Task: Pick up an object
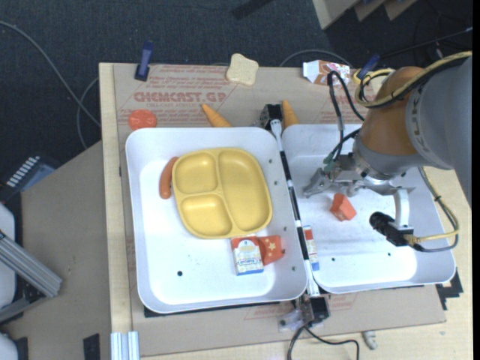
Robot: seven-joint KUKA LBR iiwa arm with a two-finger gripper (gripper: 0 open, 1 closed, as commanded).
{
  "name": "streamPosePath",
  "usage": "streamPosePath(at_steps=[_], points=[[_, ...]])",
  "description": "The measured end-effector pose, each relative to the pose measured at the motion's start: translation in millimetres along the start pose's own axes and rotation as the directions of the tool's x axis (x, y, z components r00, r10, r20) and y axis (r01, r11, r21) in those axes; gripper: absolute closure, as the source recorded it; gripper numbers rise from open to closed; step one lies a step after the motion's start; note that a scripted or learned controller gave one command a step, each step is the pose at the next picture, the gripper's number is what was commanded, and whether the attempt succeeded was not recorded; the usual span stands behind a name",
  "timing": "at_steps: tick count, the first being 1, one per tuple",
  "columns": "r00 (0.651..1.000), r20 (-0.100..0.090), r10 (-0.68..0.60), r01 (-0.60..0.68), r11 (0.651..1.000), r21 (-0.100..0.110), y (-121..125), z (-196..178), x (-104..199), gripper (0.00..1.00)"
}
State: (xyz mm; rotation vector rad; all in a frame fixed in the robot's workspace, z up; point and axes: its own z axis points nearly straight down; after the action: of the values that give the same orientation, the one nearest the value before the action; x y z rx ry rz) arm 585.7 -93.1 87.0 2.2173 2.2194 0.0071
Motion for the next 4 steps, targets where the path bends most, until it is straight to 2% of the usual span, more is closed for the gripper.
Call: streamPosePath(at_steps=[1,2,3,4], points=[[1.000,0.000,0.002,-0.002,1.000,0.008,-21,2,-20,0.00],[1.000,-0.001,0.002,-0.002,1.000,0.007,-20,-8,-19,1.00],[1.000,-0.001,0.002,-0.002,1.000,0.007,-20,-7,-19,0.00],[1.000,-0.001,0.001,-0.001,1.000,0.009,-49,3,1,0.00]])
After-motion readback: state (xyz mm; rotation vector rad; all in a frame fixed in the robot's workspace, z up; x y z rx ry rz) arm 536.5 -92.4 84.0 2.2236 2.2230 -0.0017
